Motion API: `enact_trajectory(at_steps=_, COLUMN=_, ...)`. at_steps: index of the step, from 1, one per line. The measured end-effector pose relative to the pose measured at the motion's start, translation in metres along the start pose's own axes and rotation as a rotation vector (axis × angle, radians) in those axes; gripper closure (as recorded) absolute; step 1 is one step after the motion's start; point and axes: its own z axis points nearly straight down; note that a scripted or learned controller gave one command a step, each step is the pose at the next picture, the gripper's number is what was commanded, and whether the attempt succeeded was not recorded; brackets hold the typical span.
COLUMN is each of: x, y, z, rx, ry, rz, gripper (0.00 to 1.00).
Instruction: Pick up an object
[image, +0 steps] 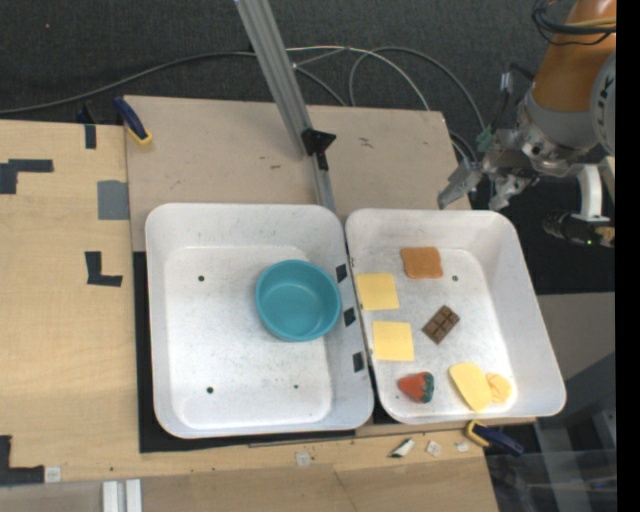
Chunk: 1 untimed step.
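Observation:
My gripper (476, 192) hangs open over the far edge of the right bin (520, 300), with nothing between its fingers. Inside that bin lie an orange-brown toast slice (422, 262), two yellow cheese squares (378, 291) (393, 340), a small brown chocolate piece (441, 324), a red strawberry (417, 386) and a yellow lumpy piece (480, 386). The toast slice is the nearest of them to the gripper, a short way in front of it. A blue bowl (296, 300) stands upright in the left bin (180, 330).
A slanted metal post (290, 100) rises behind the seam between the bins. Cables (400, 70) loop over the dark floor at the back. A blue-and-yellow clamp (133, 120) grips the board's far left corner; another clamp (490, 436) sits at the front right.

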Motion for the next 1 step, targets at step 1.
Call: enact_trajectory(at_steps=1, x=-0.0002, y=-0.0001, z=0.0, rx=0.0, ry=-0.001, rz=0.001, gripper=0.0)
